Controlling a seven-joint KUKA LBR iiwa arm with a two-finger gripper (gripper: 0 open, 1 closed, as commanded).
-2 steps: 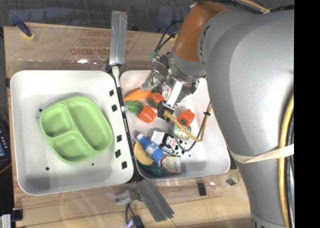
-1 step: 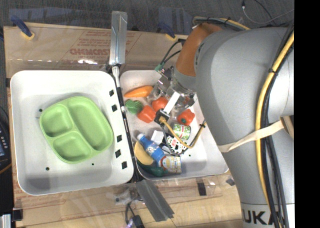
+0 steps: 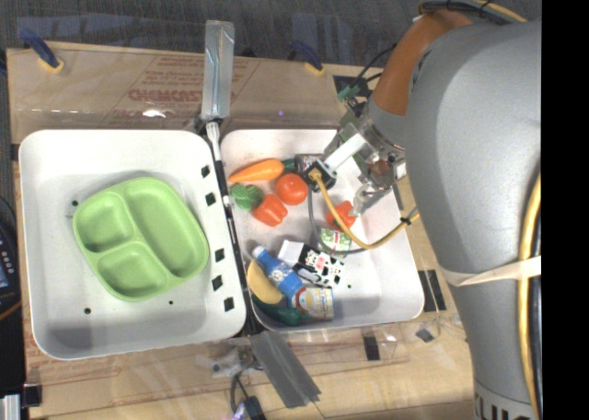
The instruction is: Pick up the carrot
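The two-finger gripper (image 3: 363, 179) hangs over the right shallow white plastic bin (image 3: 391, 294), w/ a yellow cable looping under it. Can't tell how far open it is or whether it has hold of anything; too much clutter at the tip. An orange-red item (image 3: 340, 214) sits right below it, touching or just beside, can't say which. The long orange toy carrot w/ green top (image 3: 257, 169) lies well to the gripper's camera-left, near the bin's far wall and the divider, flat, pointing roughly toward the gripper. Between gripper and carrot: a round red toy tomato (image 3: 292, 188); next to that, an orange-red toy pepper w/ green stem (image 3: 260, 206). Nearer the camera than the gripper, a jumble: blue-and-white bottle (image 3: 276, 272), yellow banana-like piece (image 3: 259, 285), small printed cartons (image 3: 322, 266). Far beyond the carrot, in the left white bin (image 3: 55, 151), sits a green three-section plastic plate (image 3: 140, 238), prob. just a spare. Judgement: the carrot lies apart from the pile, so approach looks clean, but the arm isn't over it yet; needs to shift camera-left and line the fingers across the carrot's short axis.
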